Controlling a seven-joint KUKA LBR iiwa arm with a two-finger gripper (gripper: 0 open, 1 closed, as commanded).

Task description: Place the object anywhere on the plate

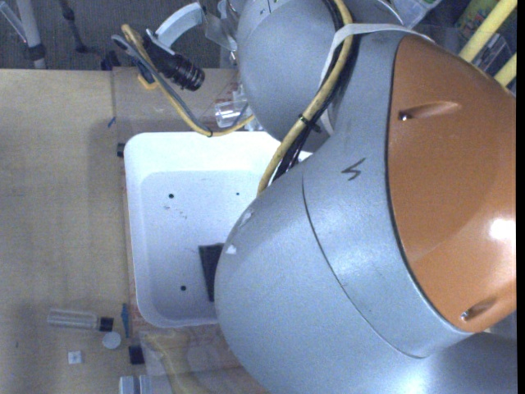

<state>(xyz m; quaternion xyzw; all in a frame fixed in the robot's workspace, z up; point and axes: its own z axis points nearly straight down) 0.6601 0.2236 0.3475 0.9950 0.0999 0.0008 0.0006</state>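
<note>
Because the gripper (227,112) sits tucked behind the wrist at the far rim of the white bin (139,220), I cannot tell whether it is open or closed. I'd confirm a grasp before travelling anywhere. A dark object (208,263), likely the one to place, lies on the bin floor, half hidden under the arm (369,220), which is folded low across the bin.

you have a white bin (134,220) sitting on the wooden desk (57,179), with a few dark specks (171,195) on its floor. on the desk by the bin's lower left corner lie a clear tube (72,318), a round pale cap (111,341), a small black piece (135,355) and a tiny white square (75,356).
</note>
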